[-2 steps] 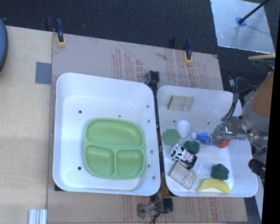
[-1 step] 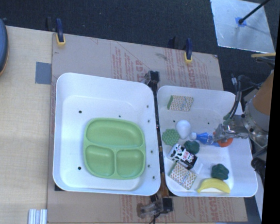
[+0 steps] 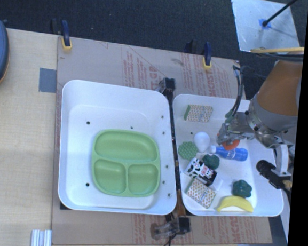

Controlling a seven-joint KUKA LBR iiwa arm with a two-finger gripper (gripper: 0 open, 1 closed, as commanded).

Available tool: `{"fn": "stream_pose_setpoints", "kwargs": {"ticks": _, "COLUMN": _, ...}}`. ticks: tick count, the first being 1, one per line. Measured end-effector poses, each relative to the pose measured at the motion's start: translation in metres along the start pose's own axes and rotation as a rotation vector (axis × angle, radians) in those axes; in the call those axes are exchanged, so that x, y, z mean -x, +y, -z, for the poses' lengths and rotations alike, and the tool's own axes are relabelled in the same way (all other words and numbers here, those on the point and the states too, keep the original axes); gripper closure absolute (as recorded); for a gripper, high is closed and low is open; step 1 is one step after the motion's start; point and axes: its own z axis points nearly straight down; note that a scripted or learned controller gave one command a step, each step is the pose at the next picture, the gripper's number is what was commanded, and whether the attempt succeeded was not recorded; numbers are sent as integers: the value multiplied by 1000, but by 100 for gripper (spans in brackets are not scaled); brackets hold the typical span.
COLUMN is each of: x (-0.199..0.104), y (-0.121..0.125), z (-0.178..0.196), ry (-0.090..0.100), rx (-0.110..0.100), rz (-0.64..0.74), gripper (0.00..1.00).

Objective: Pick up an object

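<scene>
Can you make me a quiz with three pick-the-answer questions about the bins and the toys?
1. Where is the green divided plate?
A. left bin
B. right bin
C. on the bench

2. What colour is the banana?
A. red
B. yellow
C. white

3. Where is the gripper?
A. over the left bin
B. outside both bins
C. low in the right bin, by the blue bottle

Answers: 1 A, the plate lies in the left bin. 2 B, it is yellow. 3 C, the gripper sits just above the bottle.
</scene>
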Motion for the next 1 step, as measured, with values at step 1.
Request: {"fn": "stream_pose_setpoints", "kwargs": {"ticks": 1, "x": 2, "y": -1, "z": -1, "ry": 0, "rx": -2, "rz": -3, "gripper": 0}}
